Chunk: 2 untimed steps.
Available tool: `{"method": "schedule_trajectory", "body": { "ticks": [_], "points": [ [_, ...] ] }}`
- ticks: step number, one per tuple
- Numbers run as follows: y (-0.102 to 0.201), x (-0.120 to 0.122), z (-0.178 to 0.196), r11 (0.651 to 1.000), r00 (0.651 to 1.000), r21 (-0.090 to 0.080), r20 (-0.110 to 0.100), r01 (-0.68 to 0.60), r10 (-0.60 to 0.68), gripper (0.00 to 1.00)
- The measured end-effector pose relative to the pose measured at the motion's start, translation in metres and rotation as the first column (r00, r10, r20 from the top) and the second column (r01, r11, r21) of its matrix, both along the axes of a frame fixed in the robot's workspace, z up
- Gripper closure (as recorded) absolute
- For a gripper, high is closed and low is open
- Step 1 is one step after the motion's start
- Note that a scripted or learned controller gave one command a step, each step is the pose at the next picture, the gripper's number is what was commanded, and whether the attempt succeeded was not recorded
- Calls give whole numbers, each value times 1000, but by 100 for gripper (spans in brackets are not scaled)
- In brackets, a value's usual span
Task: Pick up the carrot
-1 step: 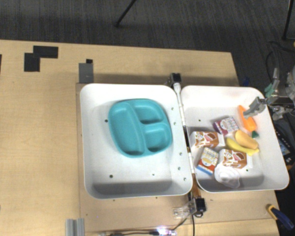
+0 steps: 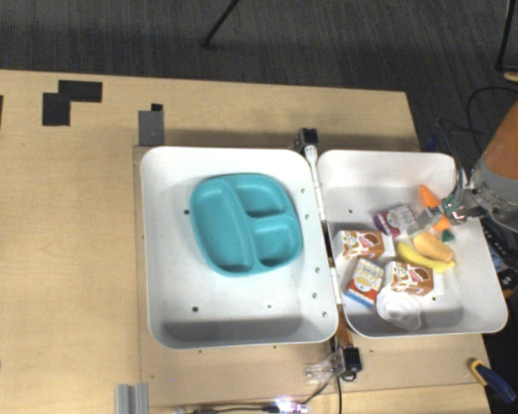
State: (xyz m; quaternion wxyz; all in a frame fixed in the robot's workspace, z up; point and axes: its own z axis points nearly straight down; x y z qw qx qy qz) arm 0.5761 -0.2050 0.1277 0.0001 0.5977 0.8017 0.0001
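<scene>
— What's closest to us on the bench?

— The front edge of the bench (image 2: 60, 317), with some small clips and a cable just below the bins. Then the two white bins side by side. In the left bin (image 2: 168, 317) a teal divided tray (image 2: 243, 222) lies tilted, near the middle.

— And the right bin (image 2: 475, 313)?

— Crowded. Nearest us is a white cup (image 2: 401, 309); behind it, small printed packets (image 2: 388, 276) touching one another, then a banana (image 2: 427, 250) lying across them, and a purple-and-white packet (image 2: 395, 220) beyond that.

— Where's the carrot?

— The carrot (image 2: 430, 201) is toward the back right of that bin, a small orange piece just behind the banana, its near end running under the tool.

— Has the arm got it?

— The gripper (image 2: 453, 207) sits right beside it, coming in over the bin's right wall, the orange band (image 2: 511, 149) above. Whether its fingers are spread or pinched on the carrot, I cannot tell.
</scene>
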Motion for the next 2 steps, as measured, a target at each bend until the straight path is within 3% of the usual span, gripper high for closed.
{"method": "schedule_trajectory", "body": {
  "ticks": [1, 2],
  "points": [
    [-3, 30, -30, 999, 998, -6, 17, -52, 52, 0],
    [-2, 36, -15, 999, 998, -13, 40, -51, 52, 100]
  ]
}}
